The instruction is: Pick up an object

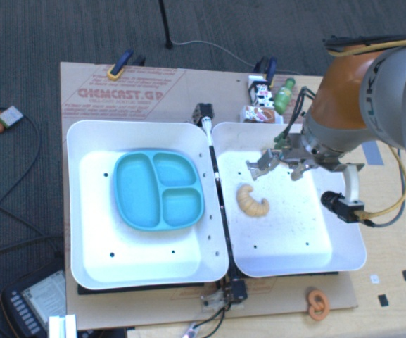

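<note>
Left bin (90,189): smooth blue three-compartment plate (159,190), rounded corners. Right bin (343,248): tan ridged croissant (252,201), curved, lying free near bin centre-left. Tool (281,166) above and right of it, fingers spread wide, holding nothing. Orange pretzel-like ring (318,303) on counter (392,294), outside bins.

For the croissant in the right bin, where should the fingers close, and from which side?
Grip the croissant across its thick middle, coming straight down from above. It lies flat on the floor of the right bin, curved like a crescent with tapering ends, so the middle probably gives the firmest hold. The gripper is just above and right of it in the view.
</note>
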Robot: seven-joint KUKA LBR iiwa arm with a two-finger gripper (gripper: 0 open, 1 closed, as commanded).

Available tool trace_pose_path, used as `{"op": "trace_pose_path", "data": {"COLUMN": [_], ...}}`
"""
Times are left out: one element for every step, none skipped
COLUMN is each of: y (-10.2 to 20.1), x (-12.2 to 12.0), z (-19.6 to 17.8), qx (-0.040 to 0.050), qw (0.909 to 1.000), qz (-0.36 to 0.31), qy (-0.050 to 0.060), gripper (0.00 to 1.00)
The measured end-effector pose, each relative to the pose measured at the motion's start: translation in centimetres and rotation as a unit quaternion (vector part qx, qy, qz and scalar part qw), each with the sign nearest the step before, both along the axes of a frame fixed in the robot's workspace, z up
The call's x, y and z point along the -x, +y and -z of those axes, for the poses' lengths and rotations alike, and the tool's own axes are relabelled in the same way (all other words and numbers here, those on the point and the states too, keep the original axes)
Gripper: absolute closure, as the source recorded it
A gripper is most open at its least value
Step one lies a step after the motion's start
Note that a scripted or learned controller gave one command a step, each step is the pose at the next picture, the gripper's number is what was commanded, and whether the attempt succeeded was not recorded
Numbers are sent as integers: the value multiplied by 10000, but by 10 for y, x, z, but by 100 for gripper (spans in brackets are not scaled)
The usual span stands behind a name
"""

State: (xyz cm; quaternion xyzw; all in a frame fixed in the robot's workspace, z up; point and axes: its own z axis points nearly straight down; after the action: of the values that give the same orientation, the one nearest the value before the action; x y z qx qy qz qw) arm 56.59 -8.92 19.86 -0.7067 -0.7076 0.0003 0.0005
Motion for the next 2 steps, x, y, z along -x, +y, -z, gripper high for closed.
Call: {"op": "trace_pose_path", "data": {"y": [-30,-15], "x": [23,79], "z": [105,110], "qx": [5,24], "qw": [10000,10000], "qz": [8,12], "qy": [-3,-71], "gripper": [0,0]}}
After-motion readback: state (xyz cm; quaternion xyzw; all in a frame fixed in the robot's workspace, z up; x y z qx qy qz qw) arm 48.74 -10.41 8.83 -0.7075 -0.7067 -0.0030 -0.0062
